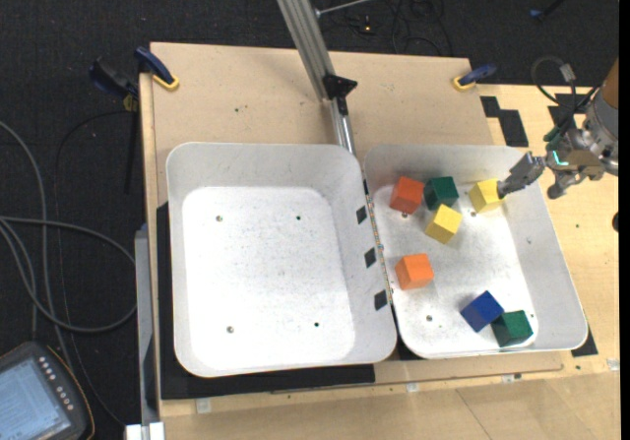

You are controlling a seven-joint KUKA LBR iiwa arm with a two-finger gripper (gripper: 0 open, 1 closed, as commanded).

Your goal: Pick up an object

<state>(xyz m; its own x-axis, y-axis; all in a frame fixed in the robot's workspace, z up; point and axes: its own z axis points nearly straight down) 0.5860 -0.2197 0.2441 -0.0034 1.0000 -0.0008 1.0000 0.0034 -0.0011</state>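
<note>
Several coloured blocks lie in the right bin (522, 256). An orange block (406, 195), a green block (441, 192) and a yellow block (483, 195) sit near its far side, with a second yellow block (444, 222) just in front of them. Another orange block (414, 271) rests near the bin's left wall. A blue block (481, 311) and a green block (512, 328) touch at the near right corner. My gripper (537, 181) hovers at the bin's far right, open, nothing between its fingers. Its left finger (517, 177) ends just right of the far yellow block.
The left bin (266, 261) lies beside the right one. A metal pole (300, 15) slants across the back of the bench. Blue-and-yellow clamps (157, 69) (474, 77) grip the board's far corners. Cables run over the dark floor at left.
</note>
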